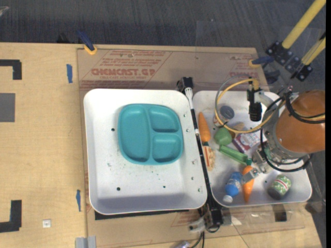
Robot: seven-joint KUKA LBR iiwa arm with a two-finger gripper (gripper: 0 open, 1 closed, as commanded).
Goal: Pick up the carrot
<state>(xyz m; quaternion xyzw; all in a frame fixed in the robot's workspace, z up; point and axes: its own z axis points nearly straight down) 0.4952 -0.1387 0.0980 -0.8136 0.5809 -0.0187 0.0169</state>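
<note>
In the right bin (305,192) a tapered orange carrot (247,190) lies near the front wall with its tip pointing toward the front. Its thick end reaches up under my gripper (254,166), which hangs low over the bin just above and to the right of it. The grey arm with its orange band (305,122) comes in from the right and covers the bin's right part. A second long orange piece (205,128) lies along the bin's left wall, apart from the gripper.
Around the carrot lie a blue bottle (232,186), a green stick (234,154), a green lump (223,136), a speckled green ball (280,186) and a grey disc (226,111). The left bin (98,154) holds a teal divided plate (151,133). Cables loop over the right bin's back.
</note>
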